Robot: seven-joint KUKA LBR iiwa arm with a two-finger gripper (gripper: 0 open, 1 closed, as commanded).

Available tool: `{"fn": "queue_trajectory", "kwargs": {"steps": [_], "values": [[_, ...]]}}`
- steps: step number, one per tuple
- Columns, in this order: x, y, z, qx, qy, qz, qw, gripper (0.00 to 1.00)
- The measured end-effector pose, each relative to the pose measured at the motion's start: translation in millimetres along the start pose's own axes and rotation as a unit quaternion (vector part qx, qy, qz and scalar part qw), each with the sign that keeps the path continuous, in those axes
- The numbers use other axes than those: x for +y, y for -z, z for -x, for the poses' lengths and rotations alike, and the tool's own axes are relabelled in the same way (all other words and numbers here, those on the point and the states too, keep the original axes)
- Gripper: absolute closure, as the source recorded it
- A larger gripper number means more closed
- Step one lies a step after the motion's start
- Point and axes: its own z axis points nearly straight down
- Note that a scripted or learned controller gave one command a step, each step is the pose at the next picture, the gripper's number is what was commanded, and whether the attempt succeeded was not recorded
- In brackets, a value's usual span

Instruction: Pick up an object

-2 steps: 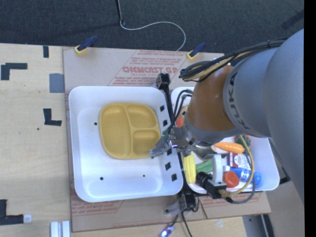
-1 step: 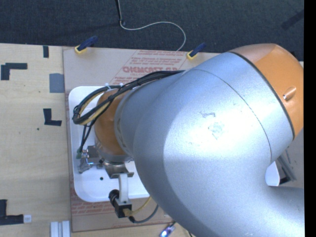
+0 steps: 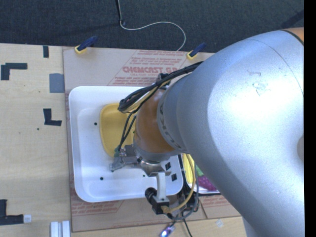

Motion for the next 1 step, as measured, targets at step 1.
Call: {"fn": "queue_trajectory", "kwargs": {"steps": [1], "values": [[0.1,0.6,40.6,0.001,0.002,0.001,1.0000,0.00]]}}
